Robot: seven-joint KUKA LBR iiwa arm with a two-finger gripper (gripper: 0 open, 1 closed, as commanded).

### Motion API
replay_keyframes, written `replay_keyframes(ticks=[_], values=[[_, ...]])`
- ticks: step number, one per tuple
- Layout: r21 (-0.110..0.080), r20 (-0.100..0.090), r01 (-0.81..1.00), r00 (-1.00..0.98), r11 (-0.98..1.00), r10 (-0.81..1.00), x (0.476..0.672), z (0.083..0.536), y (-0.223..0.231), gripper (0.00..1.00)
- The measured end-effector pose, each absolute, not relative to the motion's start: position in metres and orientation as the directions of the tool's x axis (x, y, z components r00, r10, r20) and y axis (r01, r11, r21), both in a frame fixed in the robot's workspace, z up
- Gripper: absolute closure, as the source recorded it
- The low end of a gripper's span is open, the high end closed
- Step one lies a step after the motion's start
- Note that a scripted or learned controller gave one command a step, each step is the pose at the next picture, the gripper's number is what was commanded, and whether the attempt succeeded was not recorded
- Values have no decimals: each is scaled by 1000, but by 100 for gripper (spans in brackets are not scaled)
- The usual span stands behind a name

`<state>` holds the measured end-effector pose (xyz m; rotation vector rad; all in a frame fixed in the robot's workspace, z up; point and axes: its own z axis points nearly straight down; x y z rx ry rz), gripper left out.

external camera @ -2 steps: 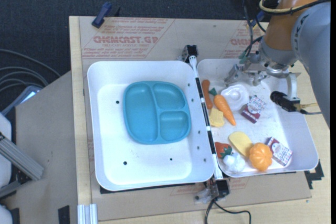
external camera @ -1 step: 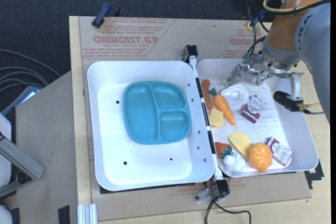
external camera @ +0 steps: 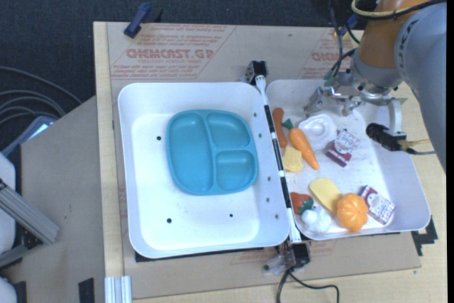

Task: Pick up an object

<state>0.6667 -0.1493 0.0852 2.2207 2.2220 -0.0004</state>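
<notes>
The right bin (external camera: 408,174) holds several toy foods. A carrot (external camera: 301,142) lies by a thinner orange stick (external camera: 278,125) and a yellow wedge (external camera: 292,160). A white cup-like piece (external camera: 317,128) sits at the bin's far left, with a red-and-white packet (external camera: 343,146) to its right. Along the front edge are a yellow piece (external camera: 324,192), an orange fruit (external camera: 352,212), a second packet (external camera: 379,206) and a red-and-green piece (external camera: 303,202). My gripper (external camera: 333,101) hangs low over the bin's far end, just beyond the white piece, with nothing seen in it.
A blue divided plate (external camera: 211,151) lies in the left bin (external camera: 142,202). A black clamp (external camera: 257,70) sits where the bins meet at the back. The grey arm with its orange band (external camera: 390,18) crosses the right bin's far right corner. A blue clip (external camera: 137,19) rests on the board's far left.
</notes>
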Motion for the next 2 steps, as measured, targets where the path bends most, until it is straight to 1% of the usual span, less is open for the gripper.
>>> replay_keyframes(ticks=[1,2], values=[[-2,1,1000,-1,1,1000,667,85,-122,0],[0,0,1000,1,-1,1000,667,85,-135,0]])
